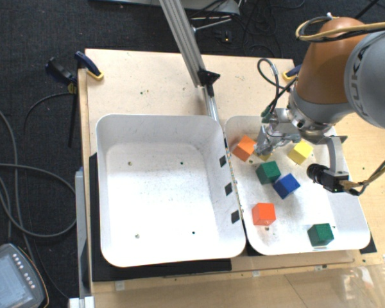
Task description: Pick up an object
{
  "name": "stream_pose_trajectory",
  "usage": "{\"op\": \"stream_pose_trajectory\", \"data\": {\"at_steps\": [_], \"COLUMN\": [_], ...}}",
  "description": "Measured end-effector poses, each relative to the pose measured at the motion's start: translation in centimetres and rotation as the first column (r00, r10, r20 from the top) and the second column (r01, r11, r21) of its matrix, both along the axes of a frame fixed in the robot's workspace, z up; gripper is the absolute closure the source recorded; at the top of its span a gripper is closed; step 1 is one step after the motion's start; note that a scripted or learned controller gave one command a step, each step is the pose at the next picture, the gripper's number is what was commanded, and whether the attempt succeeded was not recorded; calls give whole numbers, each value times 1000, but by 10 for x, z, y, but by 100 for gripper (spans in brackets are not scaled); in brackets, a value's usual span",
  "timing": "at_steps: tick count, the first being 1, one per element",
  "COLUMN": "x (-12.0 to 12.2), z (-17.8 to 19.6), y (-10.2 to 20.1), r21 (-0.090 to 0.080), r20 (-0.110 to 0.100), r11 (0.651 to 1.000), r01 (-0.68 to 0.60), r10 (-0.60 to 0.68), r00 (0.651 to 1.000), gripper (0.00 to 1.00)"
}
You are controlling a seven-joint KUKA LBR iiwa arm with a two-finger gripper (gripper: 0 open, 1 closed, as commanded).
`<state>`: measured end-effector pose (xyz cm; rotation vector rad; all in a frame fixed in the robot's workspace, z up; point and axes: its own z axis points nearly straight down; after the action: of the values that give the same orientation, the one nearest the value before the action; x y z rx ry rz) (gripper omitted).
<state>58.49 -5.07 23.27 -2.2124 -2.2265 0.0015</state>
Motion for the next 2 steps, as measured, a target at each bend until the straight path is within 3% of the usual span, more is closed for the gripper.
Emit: {"op": "stream_pose_trajectory", "data": {"at_steps": [2], "x": [-40], "z": [15], "y": [105], "r21": [1], "r20": [1], "r11": [1000], "r01": [-2], "r10": [2], "r00": [1000], "gripper": [100]}}
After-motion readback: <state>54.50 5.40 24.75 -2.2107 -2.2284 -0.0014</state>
